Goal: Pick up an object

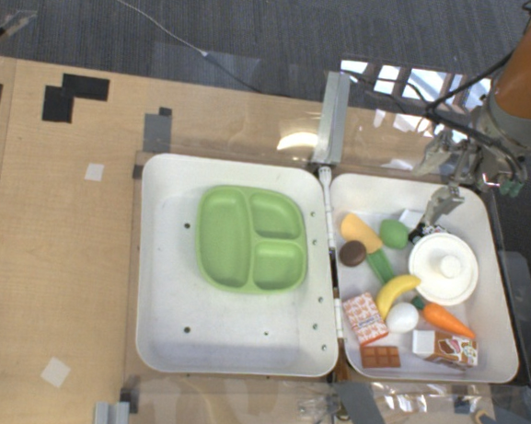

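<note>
Robot fingers (443, 205) hanging over toy food in the right bin (507, 301).
A green ball (394, 233) and white lidded bowl (443, 265) are lying just below the fingers; whether these are open is unclear. Banana (395, 293), egg (403, 317) and carrot (447, 319) are sitting farther down. A green divided plate (251, 239) is resting in the left bin (167, 281), well left.

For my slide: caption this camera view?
Gripper hovers over toy-filled right bin; green tray sits in left bin.
</note>
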Robot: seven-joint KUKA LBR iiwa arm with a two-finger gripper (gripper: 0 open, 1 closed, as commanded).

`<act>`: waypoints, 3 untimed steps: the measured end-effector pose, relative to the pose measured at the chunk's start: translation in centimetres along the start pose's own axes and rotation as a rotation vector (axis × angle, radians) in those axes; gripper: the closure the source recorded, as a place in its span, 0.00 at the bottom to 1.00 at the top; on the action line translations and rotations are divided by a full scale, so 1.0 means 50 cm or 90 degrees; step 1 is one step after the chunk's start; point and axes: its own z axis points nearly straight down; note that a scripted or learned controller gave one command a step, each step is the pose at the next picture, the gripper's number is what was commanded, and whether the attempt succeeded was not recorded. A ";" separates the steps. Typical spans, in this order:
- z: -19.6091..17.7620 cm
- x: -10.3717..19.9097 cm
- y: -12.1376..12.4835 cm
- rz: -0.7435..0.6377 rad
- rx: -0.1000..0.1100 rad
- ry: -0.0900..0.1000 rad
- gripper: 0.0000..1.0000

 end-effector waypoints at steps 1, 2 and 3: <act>0.206 0.101 0.031 0.001 -0.001 0.005 0.00; 0.297 0.070 0.080 -0.045 0.001 -0.005 0.00; 0.310 0.254 0.026 0.023 0.001 -0.006 0.00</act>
